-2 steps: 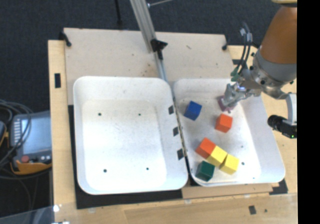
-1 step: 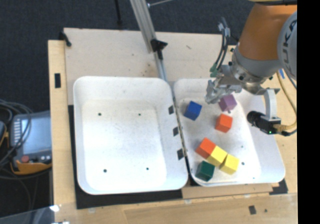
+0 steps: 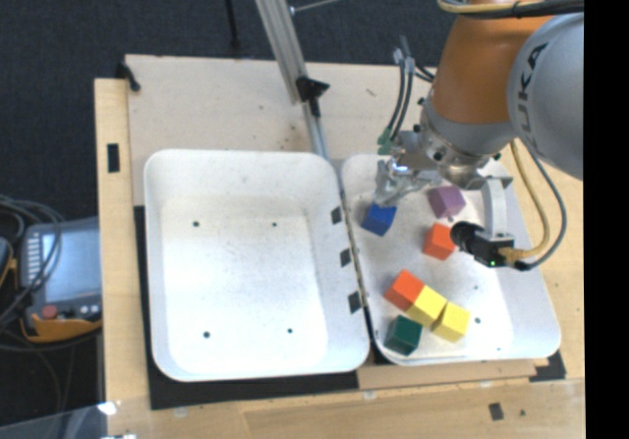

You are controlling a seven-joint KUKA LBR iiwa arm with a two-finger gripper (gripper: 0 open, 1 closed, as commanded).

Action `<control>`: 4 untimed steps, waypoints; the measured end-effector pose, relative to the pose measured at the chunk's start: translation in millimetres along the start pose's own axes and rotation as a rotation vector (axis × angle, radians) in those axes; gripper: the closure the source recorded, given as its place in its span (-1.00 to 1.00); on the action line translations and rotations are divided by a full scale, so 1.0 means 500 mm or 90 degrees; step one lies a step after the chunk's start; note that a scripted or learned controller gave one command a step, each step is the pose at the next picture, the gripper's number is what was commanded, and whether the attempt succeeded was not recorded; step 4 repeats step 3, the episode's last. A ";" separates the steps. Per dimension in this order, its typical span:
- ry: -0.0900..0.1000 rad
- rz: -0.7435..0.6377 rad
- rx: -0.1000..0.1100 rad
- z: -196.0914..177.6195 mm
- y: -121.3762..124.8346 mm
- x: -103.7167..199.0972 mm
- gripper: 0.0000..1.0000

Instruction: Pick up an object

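Observation:
In the right bin (image 3: 526,324) lie several small cubes. A blue cube (image 3: 378,220) sits near the bin's left wall, directly under my gripper (image 3: 390,188), which hangs just above it from the orange-banded wrist. Whether the gripper touches the cube is unclear from this angle. A purple cube (image 3: 447,200) lies just right of the gripper, partly under the wrist. An orange cube (image 3: 439,242) lies below the purple one.
At the right bin's front sit an orange cube (image 3: 404,289), two yellow cubes (image 3: 428,306) and a green cube (image 3: 403,334) in a cluster. The left bin (image 3: 246,260) adjoins on the left. A slanted metal pole (image 3: 285,44) rises behind the bins.

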State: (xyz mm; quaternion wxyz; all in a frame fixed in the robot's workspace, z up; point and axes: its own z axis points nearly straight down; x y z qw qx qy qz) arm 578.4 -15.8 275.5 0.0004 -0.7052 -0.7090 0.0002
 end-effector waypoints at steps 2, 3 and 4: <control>0.000 0.000 -0.001 0.040 0.020 0.172 1.00; 0.000 0.002 -0.001 0.040 0.019 0.167 -1.00; 0.000 0.002 -0.001 0.040 0.019 0.167 -1.00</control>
